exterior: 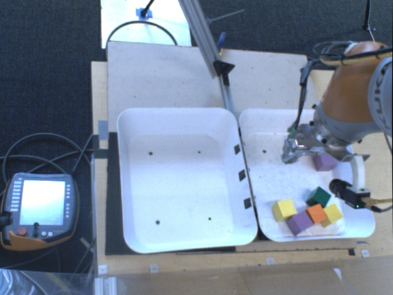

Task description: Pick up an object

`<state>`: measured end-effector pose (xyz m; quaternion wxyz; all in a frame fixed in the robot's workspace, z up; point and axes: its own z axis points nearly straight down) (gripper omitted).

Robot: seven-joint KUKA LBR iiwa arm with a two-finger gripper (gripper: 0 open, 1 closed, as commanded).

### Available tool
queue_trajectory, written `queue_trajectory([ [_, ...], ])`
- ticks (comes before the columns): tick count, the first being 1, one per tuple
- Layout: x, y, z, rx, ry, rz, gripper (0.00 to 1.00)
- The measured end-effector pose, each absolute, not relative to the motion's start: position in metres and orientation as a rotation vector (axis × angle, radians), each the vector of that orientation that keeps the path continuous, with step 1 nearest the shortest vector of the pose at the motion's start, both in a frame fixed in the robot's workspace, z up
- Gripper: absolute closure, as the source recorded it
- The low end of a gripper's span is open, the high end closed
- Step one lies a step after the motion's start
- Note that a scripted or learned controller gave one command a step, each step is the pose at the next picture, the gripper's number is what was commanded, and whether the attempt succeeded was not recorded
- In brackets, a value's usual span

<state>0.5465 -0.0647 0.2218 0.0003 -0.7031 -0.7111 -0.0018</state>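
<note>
— What lies nearest the camera?
— A cluster of blocks by the near edge of the right bin (pixel 270 183): a yellow block (pixel 284 209), a purple block (pixel 299 222), an orange block (pixel 316 213), a second yellow block (pixel 333 214) and a green block (pixel 319 196), packed close together.
— And the arm?
— The arm (pixel 356 97) hangs over the right bin's far right part, and the gripper (pixel 296 147) sits low near the middle of that bin. Another purple block (pixel 324 161) lies just beside it, partly under the wrist.
— Does the gripper grasp anything?
— The view cannot tell; the tips are too small and blurred.
— The left bin (pixel 132 165)?
— White, with dark dots on its floor.
</note>
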Motion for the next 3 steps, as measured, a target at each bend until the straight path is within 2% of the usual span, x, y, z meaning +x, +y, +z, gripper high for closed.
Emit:
queue_trajectory([
  [3,0.559,0.094,0.238,-2.209,-2.233,-0.005,1.0],
])
